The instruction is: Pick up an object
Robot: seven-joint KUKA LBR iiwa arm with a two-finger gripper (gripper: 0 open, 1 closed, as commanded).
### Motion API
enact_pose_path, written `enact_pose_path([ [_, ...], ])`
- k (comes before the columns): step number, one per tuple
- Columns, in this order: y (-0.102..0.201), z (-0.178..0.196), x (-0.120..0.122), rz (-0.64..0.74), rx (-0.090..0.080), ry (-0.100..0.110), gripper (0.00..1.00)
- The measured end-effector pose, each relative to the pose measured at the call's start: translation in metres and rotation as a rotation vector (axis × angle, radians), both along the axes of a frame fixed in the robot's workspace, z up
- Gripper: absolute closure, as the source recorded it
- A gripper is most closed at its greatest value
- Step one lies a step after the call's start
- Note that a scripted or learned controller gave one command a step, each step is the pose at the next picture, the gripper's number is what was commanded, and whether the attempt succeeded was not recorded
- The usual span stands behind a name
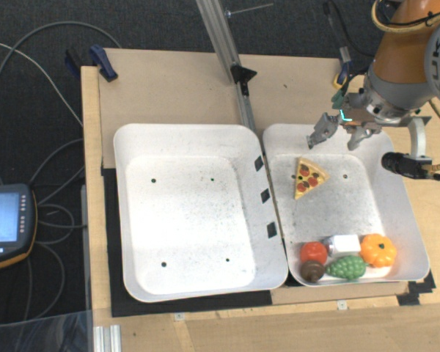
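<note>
End effector (339, 134) spread wide, empty, at twelve o'clock of pizza slice (309, 177): light, stiff, flat, probably best pinched across crust edges.

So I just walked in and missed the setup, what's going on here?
A grey and orange robot arm reaches in over the right bin, its claw open and holding nothing, above the bin's far edge. A toy pizza slice lies just below it. More toy food, including an orange pumpkin and a tomato, sits bunched at the near edge.
</note>
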State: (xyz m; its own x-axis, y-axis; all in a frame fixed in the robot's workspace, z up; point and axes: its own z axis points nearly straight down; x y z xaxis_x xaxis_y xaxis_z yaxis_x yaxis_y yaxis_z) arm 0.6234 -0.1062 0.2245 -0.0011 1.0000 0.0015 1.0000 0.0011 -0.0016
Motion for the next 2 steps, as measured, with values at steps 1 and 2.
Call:
enact_pose_path([
  [1,0.005,-0.060,0.006,0.001,0.000,0.006,0.00],
  [2,0.002,-0.110,0.014,0.000,0.000,0.006,0.00],
])
